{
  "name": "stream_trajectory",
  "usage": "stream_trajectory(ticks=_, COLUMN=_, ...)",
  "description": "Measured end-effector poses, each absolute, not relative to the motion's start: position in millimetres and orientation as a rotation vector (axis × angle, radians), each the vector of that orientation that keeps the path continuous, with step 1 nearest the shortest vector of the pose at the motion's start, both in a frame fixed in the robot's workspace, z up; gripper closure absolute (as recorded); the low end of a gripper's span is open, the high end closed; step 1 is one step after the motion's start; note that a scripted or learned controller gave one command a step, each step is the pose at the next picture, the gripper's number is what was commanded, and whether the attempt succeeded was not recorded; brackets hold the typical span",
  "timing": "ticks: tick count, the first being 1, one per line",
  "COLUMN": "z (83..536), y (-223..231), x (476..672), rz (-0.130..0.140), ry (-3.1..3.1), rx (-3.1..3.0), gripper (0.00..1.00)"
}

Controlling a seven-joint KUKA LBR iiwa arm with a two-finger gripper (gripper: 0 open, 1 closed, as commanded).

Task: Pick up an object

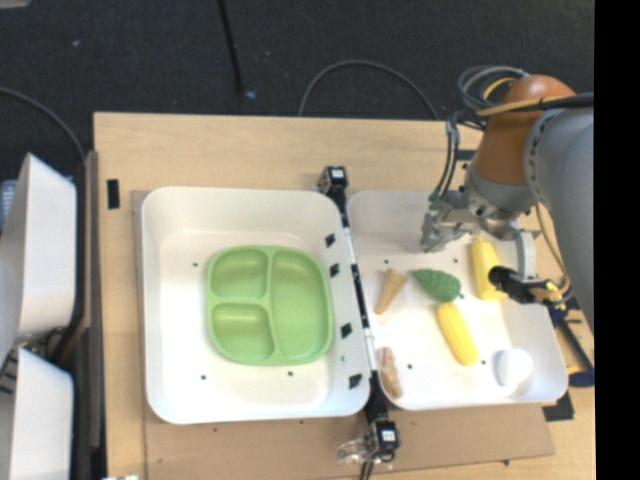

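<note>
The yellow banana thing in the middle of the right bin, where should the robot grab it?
Probably across the middle of the yellow banana-like piece. It is long and narrow, lying flat and slanted, so fingers closing on its narrow width from straight above fit best. The green leafy piece sits near its upper end, so mid-body keeps clear.

A light wooden bench (250, 148) stands on a dark carpeted floor (150, 38). 2 black cables cross the floor: 1 straight cable (228, 33) slants down toward the bench's far edge, and 1 looped cable (365, 73) arcs over that edge. White boxes (40, 258) stand just beside the bench's left side. The light is even, with soft shadows.
</note>
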State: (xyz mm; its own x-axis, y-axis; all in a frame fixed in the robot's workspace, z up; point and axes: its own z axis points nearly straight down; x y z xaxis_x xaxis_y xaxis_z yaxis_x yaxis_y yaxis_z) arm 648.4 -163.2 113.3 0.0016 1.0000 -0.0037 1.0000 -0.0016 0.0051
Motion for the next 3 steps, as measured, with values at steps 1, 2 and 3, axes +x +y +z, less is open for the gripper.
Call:
stream_trajectory(ticks=1, z=160.5, y=-157.1, x=651.5, rz=0.005, ry=2.221, rx=2.215, gripper=1.00)
stream_trajectory(ticks=2, z=224.6, y=-155.0, x=656.5, rz=0.006, ry=2.220, rx=2.213, gripper=1.00)
stream_trajectory(ticks=3, z=232.8, y=-155.8, x=657.3, rz=0.003, ry=2.226, rx=2.213, gripper=1.00)
